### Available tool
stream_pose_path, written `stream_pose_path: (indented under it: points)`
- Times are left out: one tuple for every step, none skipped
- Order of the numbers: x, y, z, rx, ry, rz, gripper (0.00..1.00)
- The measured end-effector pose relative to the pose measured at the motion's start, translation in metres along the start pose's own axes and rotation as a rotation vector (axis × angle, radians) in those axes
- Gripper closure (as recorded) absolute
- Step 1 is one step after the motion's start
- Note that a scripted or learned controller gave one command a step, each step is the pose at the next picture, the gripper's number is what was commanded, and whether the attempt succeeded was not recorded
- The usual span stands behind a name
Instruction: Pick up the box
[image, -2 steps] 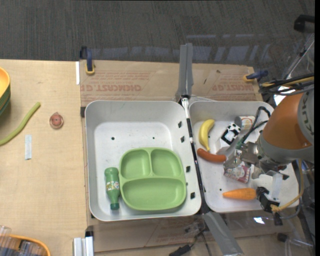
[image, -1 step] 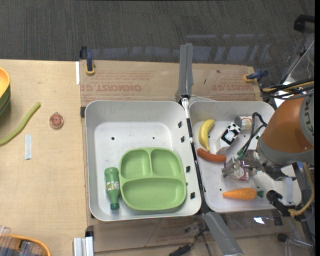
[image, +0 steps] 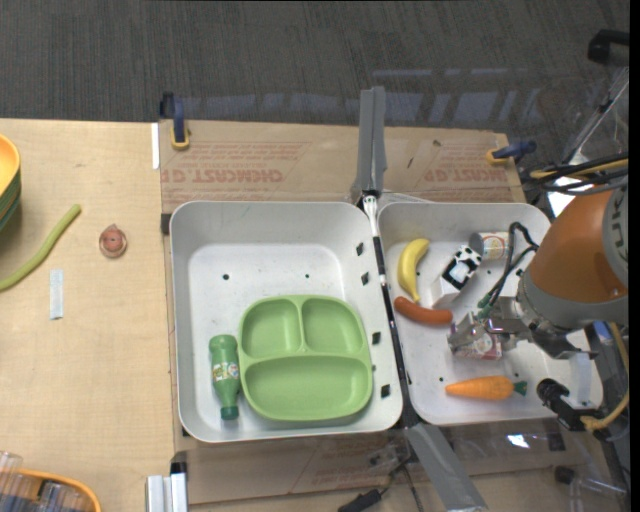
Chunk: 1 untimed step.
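Note:
The box (image: 462, 267) is a small black-and-white carton lying in the right bin (image: 430, 385), near its back, just right of a banana (image: 411, 266). My gripper (image: 473, 335) is low over the middle of the right bin, in front of the box and apart from it. It sits between a red sausage (image: 424, 312) and a carrot (image: 483, 389). Something silvery and pinkish shows right under the gripper, and I cannot make out what it is. The grey arm with its orange band (image: 585, 255) comes in from the right.
A small pale can (image: 492, 243) lies behind the box. The left bin (image: 200, 300) holds a green divided plate (image: 305, 358) and a green bottle (image: 225, 375). On the bench to the left lie a green bean (image: 45, 245) and a small pink item (image: 113, 241).

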<state>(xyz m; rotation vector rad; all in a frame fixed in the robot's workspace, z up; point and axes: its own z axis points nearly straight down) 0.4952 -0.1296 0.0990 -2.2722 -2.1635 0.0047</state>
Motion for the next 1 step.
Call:
stream_pose_path:
  points:
    - [0.0481,0.0241,-0.1668,-0.003,-0.003,-0.012,1.0]
